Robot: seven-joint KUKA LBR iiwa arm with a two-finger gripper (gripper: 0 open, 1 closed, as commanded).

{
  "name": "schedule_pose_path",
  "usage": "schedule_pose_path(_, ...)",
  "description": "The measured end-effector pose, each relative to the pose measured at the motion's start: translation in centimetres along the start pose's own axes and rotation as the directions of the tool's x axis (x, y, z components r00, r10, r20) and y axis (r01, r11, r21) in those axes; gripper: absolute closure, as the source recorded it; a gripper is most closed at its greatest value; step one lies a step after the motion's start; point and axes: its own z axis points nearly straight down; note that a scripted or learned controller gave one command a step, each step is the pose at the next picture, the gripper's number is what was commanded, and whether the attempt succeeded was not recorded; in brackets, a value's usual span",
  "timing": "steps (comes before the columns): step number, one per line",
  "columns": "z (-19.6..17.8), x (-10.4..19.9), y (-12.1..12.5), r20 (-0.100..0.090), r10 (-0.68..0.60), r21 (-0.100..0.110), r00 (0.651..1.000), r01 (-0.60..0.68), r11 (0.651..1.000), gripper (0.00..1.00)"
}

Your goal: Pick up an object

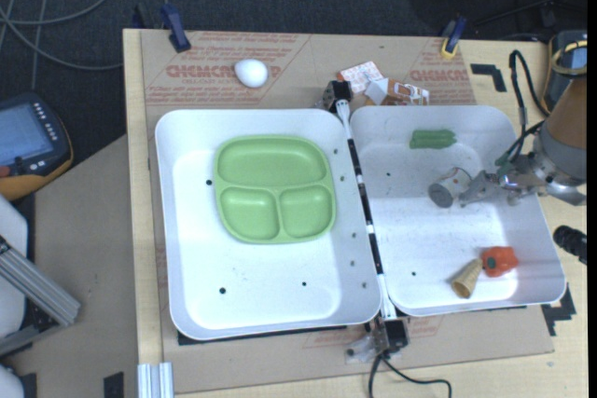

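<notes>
- My gripper (464, 192) looks like dull grey metal.
- Both white bins (187, 228) look like smooth plastic with a faint sheen.
- The green divided tray (275, 188) is matt plastic.
- The bench top (308, 61) looks like printed brown cardboard, flat and dull.
- The white egg (250, 72) looks smooth and glossy.

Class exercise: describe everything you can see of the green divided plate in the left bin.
The pale green divided plate looks like smooth matte plastic, a rounded rectangle with a raised rim. It has three compartments: one wide one along the far side and two smaller ones nearer the camera. It lies flat and right way up on the floor of the left white bin, toward the far half, touching nothing else.
</notes>
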Motion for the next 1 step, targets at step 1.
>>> schedule_pose_path(1, 0.13, 6.15, 1.47, 0.000, 0.000, 0.001, 1.000, 0.000, 1.000, 0.00)
